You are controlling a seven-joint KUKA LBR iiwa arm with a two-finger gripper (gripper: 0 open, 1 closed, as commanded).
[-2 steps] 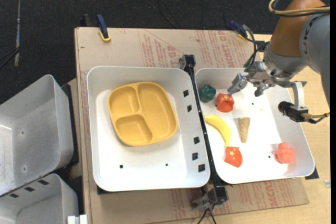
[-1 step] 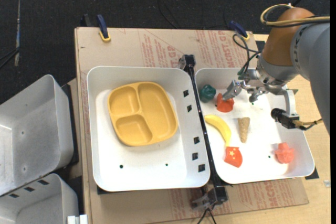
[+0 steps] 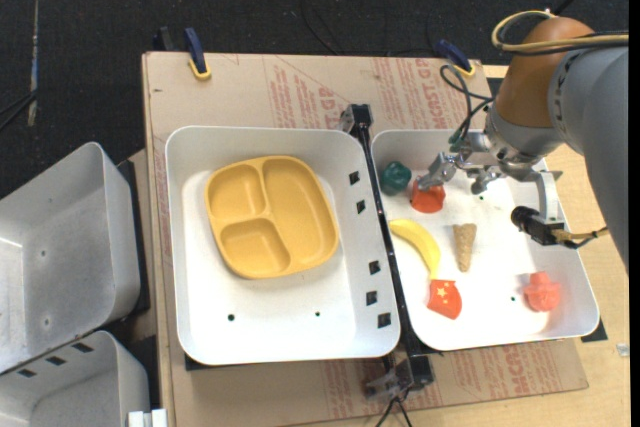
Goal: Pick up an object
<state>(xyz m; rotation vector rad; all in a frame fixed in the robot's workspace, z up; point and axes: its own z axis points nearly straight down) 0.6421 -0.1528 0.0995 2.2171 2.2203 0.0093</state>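
A: Gripper [image 3: 458, 167] first. It sits over the upper part of the right bin [image 3: 580, 315], arm coming in from the right. Fingers look spread, one toward the left near the red piece, one toward the right, nothing between them.

B: So wide and holding nothing?

A: That's my read. The metal is small and cluttered, so not certain on how wide.

B: Closest thing?

A: Red piece [image 3: 427, 199], just below and left of the left finger, maybe touching it, can't tell. Green ball [image 3: 394, 177] is a bit further left, by the bin's left wall.

B: Axis on the red piece?

A: Roundish blob, no clear long axis. I'd guess any approach angle works, gripper just needs to shift left and down in the view.

B: Others?

A: Cone [image 3: 465, 245] below the gripper, long axis running up-down in the view, narrow end down. Banana [image 3: 421, 246] left of it, curving from upper left to lower right. Red wedge [image 3: 445, 297] under the banana's tip. Pink piece [image 3: 542, 292] at lower right, well apart.

B: Left bin?

A: Yellow tray [image 3: 271, 215], not relevant.
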